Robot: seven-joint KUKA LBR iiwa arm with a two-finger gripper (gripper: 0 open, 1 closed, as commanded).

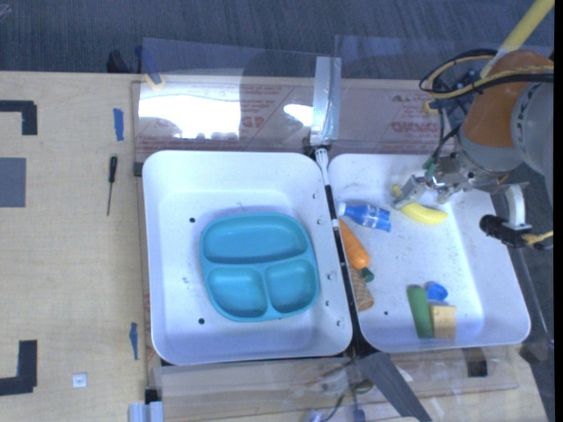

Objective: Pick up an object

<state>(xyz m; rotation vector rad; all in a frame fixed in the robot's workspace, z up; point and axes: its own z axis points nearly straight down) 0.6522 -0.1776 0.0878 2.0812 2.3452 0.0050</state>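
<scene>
The banana (425, 214) looks like a light, hard plastic toy, smooth and a bit slippery, so I'd pinch it across the middle of its curve. It lies near the far edge of the right bin (493, 323), towards the back right corner. The gripper (413, 189) hovers just beside it on the left; how wide it's open, can't tell.

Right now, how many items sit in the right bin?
6: blue bottle, carrot, brown piece along the left wall; banana by the gripper; green block, tan block near front.
</scene>
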